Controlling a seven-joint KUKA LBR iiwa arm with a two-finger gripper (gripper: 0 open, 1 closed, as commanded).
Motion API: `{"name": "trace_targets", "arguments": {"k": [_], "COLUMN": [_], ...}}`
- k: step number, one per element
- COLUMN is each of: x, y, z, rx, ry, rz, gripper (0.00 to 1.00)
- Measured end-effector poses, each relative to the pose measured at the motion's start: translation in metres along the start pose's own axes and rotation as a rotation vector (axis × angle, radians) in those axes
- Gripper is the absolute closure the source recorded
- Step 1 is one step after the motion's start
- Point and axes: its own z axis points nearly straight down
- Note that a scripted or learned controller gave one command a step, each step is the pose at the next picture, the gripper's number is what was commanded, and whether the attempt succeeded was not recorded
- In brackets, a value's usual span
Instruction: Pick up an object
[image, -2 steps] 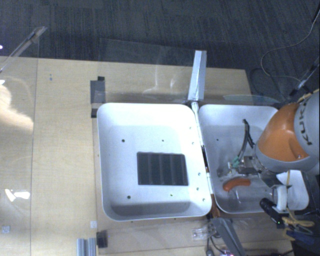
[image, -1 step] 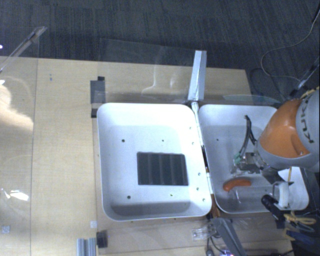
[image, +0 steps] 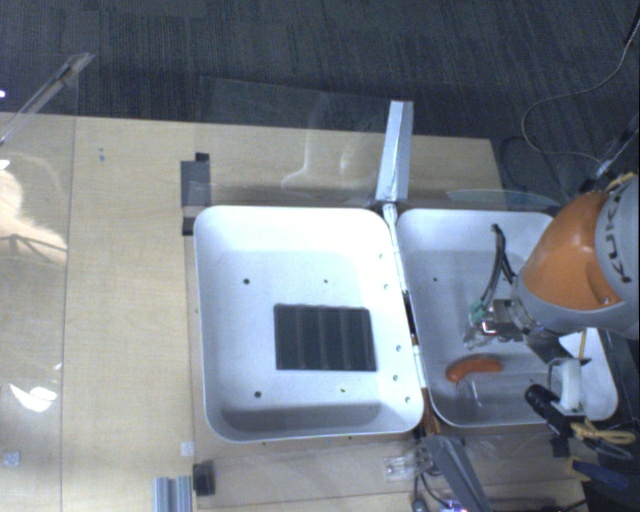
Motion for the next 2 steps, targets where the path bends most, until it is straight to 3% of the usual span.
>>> {"name": "trace_targets", "arguments": {"k": [1, 2], "x": [0.000, -0.018], "y": [0.000, 0.004], "z": [0.000, -0.058], "rx": [0.000, 0.026], "ry": [0.000, 0.003], "rz": [0.000, -0.036], "gripper": [0.00, 0.00]}}
